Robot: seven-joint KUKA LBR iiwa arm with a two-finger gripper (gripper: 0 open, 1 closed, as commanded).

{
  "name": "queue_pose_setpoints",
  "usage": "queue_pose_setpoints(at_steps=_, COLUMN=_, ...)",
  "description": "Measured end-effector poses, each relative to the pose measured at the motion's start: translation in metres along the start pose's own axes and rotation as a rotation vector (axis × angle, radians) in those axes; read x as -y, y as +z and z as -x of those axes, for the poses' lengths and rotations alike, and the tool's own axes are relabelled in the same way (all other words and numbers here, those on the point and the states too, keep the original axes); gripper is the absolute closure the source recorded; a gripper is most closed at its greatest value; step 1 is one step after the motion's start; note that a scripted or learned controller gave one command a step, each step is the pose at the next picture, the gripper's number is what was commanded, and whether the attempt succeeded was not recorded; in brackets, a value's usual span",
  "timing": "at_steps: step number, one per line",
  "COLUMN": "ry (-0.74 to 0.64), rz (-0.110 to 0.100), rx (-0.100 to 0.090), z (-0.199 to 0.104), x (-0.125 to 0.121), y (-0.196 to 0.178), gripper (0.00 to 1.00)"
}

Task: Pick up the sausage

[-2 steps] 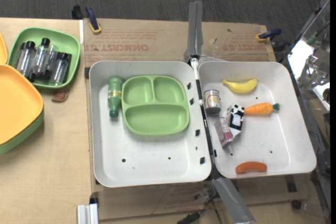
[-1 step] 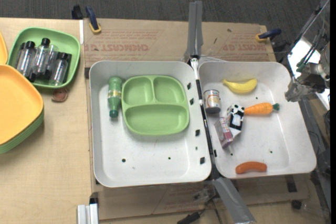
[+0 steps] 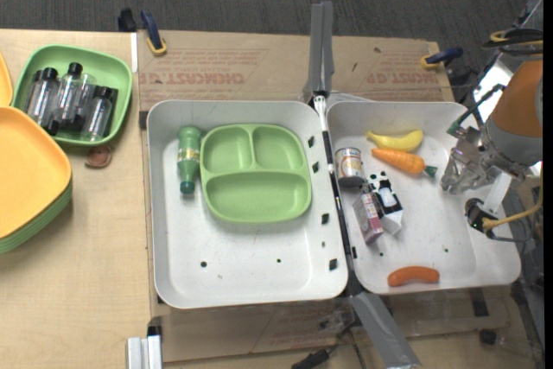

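Bring the gripper point(image 3: 460, 173) from the right bin's point(image 3: 449, 268) right wall toward its front edge, centring over the sausage point(image 3: 413, 276); you cannot tell the jaws' opening.

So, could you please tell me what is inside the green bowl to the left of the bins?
The green bowl holds several small clear bottles with black caps, lying close together. Whatever sits beneath them on the bowl's floor is covered.
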State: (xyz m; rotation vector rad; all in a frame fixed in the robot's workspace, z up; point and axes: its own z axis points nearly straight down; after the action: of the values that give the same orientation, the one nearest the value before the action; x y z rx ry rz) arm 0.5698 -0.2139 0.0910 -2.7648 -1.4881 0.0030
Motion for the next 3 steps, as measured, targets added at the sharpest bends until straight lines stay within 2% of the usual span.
queue_pose_setpoints(at_steps=1, ry=-0.149, rz=0.002, rx=0.002, z=-0.076, x=-0.042, y=-0.103, gripper=1.00)
queue_pose_setpoints(at_steps=2, ry=-0.084, rz=0.003, rx=0.001, z=-0.090, x=-0.039, y=-0.012, gripper=1.00)
queue_pose_setpoints(at_steps=3, ry=-0.255, rz=0.001, rx=0.001, z=-0.107, x=0.012, y=-0.120, gripper=1.00)
